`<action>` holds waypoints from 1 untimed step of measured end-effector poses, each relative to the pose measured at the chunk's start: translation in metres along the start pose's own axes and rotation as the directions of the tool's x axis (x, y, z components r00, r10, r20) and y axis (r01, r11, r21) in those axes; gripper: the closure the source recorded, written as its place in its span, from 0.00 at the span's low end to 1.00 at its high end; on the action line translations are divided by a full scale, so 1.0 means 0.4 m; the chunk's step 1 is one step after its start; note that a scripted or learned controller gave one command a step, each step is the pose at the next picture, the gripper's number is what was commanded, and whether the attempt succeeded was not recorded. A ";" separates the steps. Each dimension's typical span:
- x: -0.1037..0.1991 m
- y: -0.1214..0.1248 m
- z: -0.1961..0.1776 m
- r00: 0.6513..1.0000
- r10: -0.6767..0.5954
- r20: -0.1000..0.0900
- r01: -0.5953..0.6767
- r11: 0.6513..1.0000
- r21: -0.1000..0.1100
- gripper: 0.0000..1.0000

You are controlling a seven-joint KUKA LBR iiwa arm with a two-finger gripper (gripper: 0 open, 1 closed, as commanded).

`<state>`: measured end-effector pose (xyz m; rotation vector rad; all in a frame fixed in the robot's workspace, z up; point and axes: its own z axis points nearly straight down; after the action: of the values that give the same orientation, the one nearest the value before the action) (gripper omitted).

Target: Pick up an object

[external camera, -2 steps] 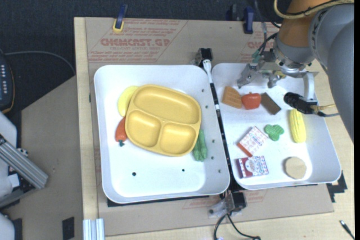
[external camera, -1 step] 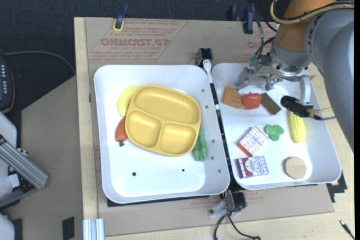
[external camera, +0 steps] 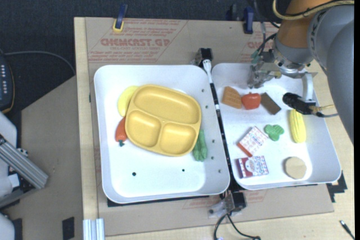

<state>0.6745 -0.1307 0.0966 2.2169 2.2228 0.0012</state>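
Lowest in the frame, within the right white bin [external camera: 326,168], lie a red-and-white printed carton [external camera: 251,167] and a round tan biscuit-like disc [external camera: 295,167]. Above them sit a second red-and-white packet [external camera: 253,140], a green leafy toy [external camera: 274,131] and a yellow corn cob [external camera: 297,125]. Near the bin's upper edge, an orange wedge [external camera: 231,97], a red tomato-like ball [external camera: 251,100] and a brown block [external camera: 270,104] form a row. The two-finger gripper [external camera: 258,79] hangs just above the red ball; whether its fingers are spread cannot be told. The left white bin [external camera: 107,137] holds a yellow three-compartment plastic tray [external camera: 162,120].
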 end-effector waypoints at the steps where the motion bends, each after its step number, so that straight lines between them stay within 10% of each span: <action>1: -0.012 0.017 -0.117 1.000 0.001 0.001 -0.001 1.000 -0.006 1.00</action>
<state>0.6813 -0.1356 0.1434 2.2147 2.2182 0.0064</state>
